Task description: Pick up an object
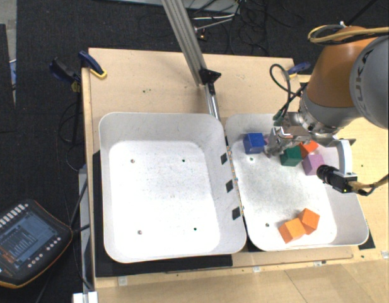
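The candidate objects all lie in the right bin (345, 235): a green block (290, 156) directly at the claw (281, 145), a blue block (253, 143) just beside the claw on its far side from the arm, and a purple block (313, 162) and a small orange piece (309, 147) on its arm side. Two orange blocks (299, 225) sit well apart, toward the near rim. Judged from this, the task is not complete: nothing is lifted clear of the bin floor. The claw is low among the cluster, near or touching the green block; whether it is spread or pinching cannot be told. The left bin (118, 169) lies beyond the blue block on the tabletop (150, 81).
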`<state>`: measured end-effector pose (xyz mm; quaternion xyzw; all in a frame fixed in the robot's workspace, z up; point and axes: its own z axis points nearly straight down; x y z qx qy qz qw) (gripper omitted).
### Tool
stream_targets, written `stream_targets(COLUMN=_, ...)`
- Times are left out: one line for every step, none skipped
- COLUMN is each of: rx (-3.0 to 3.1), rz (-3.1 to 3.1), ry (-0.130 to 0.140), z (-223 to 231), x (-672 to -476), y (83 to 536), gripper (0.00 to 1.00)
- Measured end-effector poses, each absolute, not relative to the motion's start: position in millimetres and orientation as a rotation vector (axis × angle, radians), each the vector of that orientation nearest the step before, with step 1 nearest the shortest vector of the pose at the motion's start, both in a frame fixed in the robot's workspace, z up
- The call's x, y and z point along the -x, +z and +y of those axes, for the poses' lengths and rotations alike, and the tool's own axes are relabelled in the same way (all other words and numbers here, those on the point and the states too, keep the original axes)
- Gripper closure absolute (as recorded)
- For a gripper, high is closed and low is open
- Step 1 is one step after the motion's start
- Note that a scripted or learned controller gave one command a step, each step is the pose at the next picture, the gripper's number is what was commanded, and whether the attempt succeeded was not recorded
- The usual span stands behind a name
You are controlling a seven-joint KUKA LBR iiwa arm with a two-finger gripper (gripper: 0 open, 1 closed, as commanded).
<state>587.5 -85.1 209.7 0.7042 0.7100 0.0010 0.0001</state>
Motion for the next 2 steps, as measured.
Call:
stream_targets(rx=-2.211, rz=2.23, ry=0.007, z=-30.5, x=-611.0, y=222.5, gripper=1.0)
stream_targets(rx=-2.211, rz=2.23, ry=0.007, z=17.9, x=-631.6, y=233.5, gripper=1.0)
